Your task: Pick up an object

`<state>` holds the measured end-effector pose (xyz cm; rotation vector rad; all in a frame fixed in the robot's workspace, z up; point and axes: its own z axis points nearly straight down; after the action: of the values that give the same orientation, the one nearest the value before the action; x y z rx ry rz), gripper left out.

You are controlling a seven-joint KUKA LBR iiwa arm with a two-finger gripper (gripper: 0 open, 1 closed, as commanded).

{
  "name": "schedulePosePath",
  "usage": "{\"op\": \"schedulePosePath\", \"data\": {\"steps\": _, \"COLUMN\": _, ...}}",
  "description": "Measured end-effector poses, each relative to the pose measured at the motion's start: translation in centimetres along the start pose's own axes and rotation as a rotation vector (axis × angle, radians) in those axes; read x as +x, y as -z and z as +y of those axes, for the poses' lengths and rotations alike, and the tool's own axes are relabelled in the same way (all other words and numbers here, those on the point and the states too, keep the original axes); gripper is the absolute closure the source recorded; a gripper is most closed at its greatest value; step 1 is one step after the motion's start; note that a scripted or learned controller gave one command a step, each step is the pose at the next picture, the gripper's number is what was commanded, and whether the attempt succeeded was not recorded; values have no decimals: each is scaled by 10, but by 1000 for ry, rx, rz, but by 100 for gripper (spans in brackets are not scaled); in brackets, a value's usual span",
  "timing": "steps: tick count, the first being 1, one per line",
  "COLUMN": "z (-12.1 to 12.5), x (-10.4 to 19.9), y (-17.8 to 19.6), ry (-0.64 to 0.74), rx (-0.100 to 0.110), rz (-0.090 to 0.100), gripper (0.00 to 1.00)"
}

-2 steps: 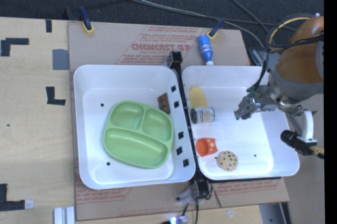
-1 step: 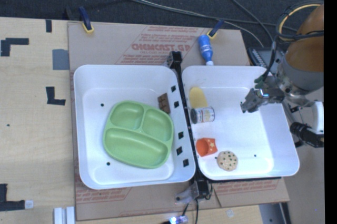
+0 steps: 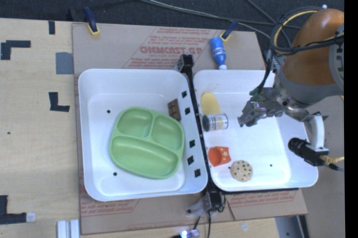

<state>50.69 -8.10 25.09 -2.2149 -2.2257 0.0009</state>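
Note:
The right bin [image 3: 279, 147] holds a small clear jar [image 3: 215, 121] lying on its side, a yellow banana-like piece [image 3: 209, 102] just above it, an orange-red toy [image 3: 219, 155] and a round speckled cookie [image 3: 241, 170] near the front. My gripper [image 3: 250, 115] hangs over the middle of the right bin, a short way right of the jar, with nothing seen between its dark fingers. A green divided plate [image 3: 147, 141] lies in the left bin [image 3: 95, 119], and a small brown block [image 3: 174, 109] sits by that bin's right wall.
A blue-and-white bottle [image 3: 218, 52] lies on the cardboard behind the right bin. A black divider [image 3: 193, 119] with clips runs between the bins. Cables cross the dark floor at the back. The arm's body [image 3: 310, 57] covers the right bin's far right corner.

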Motion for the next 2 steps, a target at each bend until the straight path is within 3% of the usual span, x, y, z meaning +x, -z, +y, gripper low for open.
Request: {"op": "schedulePosePath", "data": {"steps": 2, "z": 5, "x": 100, "y": -2, "ry": 2, "rx": 1, "rz": 0, "gripper": 100}}
